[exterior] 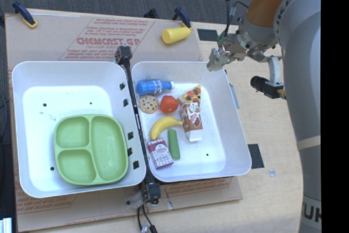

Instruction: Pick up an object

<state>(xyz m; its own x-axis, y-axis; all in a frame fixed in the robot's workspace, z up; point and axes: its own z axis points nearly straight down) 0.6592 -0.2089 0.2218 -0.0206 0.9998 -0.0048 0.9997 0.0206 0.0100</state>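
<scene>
The right bin [232,142] holds several toy foods: a blue bottle [154,86], a cookie [148,103], a red tomato [169,104], a pizza slice [191,95], a brown carton [191,119], a banana [163,126], a green cucumber [173,143] and a red box [160,153]. My gripper [217,59] hangs over the bin's far right corner, well clear of the objects, with nothing seen in it.
The left bin [32,84] carries a green divided plate [90,148]. A yellow object [175,35] lies on the cardboard behind the bins. Blue clamps [24,13] grip the board's back edge. The arm fills the right side.
</scene>
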